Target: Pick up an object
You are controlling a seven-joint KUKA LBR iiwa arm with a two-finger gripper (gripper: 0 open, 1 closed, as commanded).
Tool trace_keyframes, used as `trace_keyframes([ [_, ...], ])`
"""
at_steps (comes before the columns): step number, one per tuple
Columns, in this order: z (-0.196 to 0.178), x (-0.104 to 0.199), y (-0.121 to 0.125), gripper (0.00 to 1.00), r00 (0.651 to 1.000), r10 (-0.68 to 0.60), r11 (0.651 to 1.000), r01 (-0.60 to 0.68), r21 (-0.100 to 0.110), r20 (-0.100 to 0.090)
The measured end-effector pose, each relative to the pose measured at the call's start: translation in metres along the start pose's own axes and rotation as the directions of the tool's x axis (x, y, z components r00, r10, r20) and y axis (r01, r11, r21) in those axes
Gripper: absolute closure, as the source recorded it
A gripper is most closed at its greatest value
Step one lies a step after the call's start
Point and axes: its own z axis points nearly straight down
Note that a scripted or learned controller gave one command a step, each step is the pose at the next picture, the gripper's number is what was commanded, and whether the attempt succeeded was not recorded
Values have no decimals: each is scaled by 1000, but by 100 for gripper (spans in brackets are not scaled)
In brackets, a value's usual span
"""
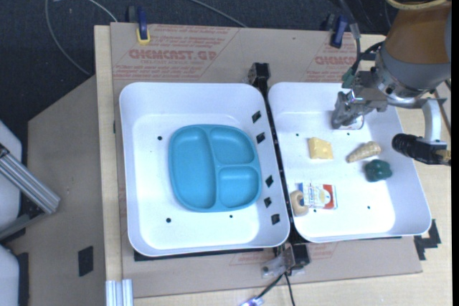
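The right bin (pixel 401 222) holds a yellow cheese-like wedge (pixel 320 148), a pale ridged piece (pixel 364 151), a dark green lump (pixel 377 170), a red-and-white packet (pixel 319 195) and a small tan ring (pixel 297 203) beside the packet. My gripper (pixel 348 118) hangs over the back of the right bin, above and to the right of the yellow wedge, apart from every object. I see nothing between its fingers.
A blue divided plate (pixel 214 166) lies in the left bin (pixel 143 111). A black clip-lined divider (pixel 267 147) separates the bins. Clamps (pixel 143 24) hold the board at the back. A black fixture (pixel 419 147) juts over the right bin's right rim.
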Motion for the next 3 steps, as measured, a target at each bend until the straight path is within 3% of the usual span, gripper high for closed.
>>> trace_keyframes([
  [2, 29, 93, 43, 100, 1000, 1, 1000, -1, 2, 0],
  [3, 20, 142, 69, 100, 1000, 2, 1000, -2, 0, 0],
])
